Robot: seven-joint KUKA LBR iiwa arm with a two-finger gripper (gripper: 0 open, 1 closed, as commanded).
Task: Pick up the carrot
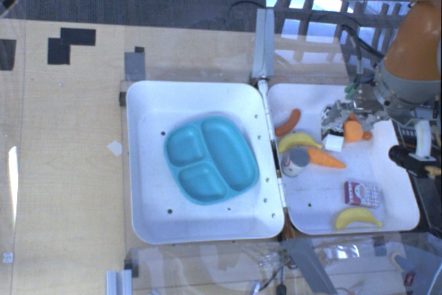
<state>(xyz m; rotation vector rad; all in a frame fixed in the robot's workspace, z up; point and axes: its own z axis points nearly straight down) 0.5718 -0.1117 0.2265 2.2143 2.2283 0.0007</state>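
Orange carrot [326, 159], tapered, lying flat in right bin [387, 217].

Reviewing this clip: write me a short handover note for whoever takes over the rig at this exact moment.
Gripper: low over the far part of the right bin, beside a small orange piece; finger state unreadable.
Carrot: lying flat mid-bin, against a banana and a small can, nearer the camera than the gripper. Nothing visibly gripped.
Left bin: holds a blue divided plate.
Done: arm is in the bin. Left: move onto the carrot, grasp, lift.
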